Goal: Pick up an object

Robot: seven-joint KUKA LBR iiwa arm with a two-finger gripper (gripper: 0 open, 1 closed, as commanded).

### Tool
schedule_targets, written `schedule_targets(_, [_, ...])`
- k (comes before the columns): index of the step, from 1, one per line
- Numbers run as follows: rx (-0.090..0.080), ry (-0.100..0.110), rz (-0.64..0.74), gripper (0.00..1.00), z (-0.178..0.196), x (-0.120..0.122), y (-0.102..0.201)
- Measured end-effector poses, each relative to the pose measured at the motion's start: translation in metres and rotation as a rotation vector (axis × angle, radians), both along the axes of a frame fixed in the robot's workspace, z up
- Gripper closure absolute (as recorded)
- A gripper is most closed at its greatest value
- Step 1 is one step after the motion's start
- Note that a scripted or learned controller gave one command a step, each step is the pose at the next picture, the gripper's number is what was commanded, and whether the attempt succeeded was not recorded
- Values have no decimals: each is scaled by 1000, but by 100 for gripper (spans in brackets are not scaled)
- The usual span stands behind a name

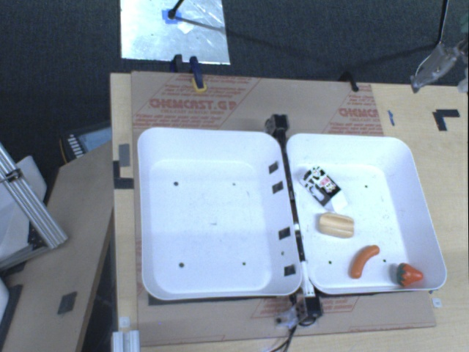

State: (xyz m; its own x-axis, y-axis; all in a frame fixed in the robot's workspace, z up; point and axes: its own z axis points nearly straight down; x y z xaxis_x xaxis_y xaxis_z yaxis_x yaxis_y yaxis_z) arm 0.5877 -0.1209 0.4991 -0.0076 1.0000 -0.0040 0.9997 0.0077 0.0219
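You have nothing picked yet: the tool [437,63] hangs off the right bin [410,160], its state I cannot tell, while the sausage [364,261] lies untouched.

Left bin [146,196]: white plastic, smooth, faint sheen, few dark specks. Right bin [421,196]: same white moulded plastic. Desk [88,218]: pale wood-look board, matt. Cardboard sheet [242,101] under bins: brown, matt, red print. Metal plate [174,20] beyond desk: silvery, reflective, scuffed. Floor [51,50]: dark carpet, rough weave. Aluminium rail [29,204] at left: ribbed, bright metal. Bun [335,225]: tan, smooth, matt. Sausage [364,261]: orange, glossy plastic look. Cow-print toy [321,185]: black-white, material unclear. Red toy [409,274]: shiny.
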Motion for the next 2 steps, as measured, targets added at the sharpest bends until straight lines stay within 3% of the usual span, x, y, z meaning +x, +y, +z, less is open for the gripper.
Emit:
schedule_targets(1, [7, 26, 6, 0, -76, 4, 97])
schedule_targets(2, [6, 6, 3, 0, 44, 8, 148])
